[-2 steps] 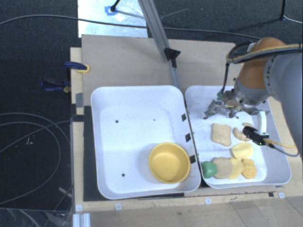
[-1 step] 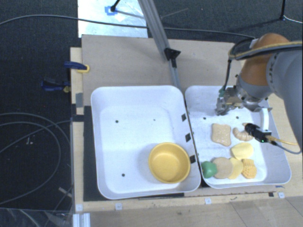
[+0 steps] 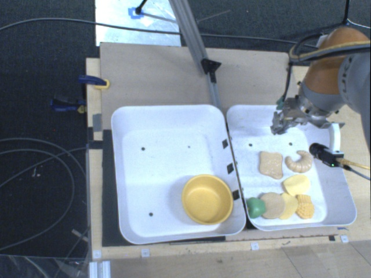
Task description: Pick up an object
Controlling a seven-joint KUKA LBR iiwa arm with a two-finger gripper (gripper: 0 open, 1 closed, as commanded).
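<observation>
Nowhere can I read any writing, brand or label on the bins or on the things in them. My gripper [image 3: 280, 122] hangs over the far part of the right bin [image 3: 249, 120], close to its back rim, with bare white floor beneath and to its left. Whether it is spread or pressed together I cannot tell from this height, and I see nothing caught in it.

The pickable things lie nearer the camera in that same bin. A tan bread-shaped piece [image 3: 271, 164] sits just beside a curled croissant-like piece [image 3: 299, 161], both a little below my gripper. Nearer the front rim, a pale yellow wedge [image 3: 296, 185] lies above a tight row: a green piece [image 3: 255, 207] against the left wall, a round beige piece [image 3: 271, 204] touching it, then a ridged orange-yellow piece [image 3: 305, 207] at the right end.

The left bin [image 3: 145, 126] holds a yellow bowl [image 3: 207, 198] near its front right corner, close to the shared wall; the rest of its floor is open. A grey pole [image 3: 191, 30] slants across the far bench.
</observation>
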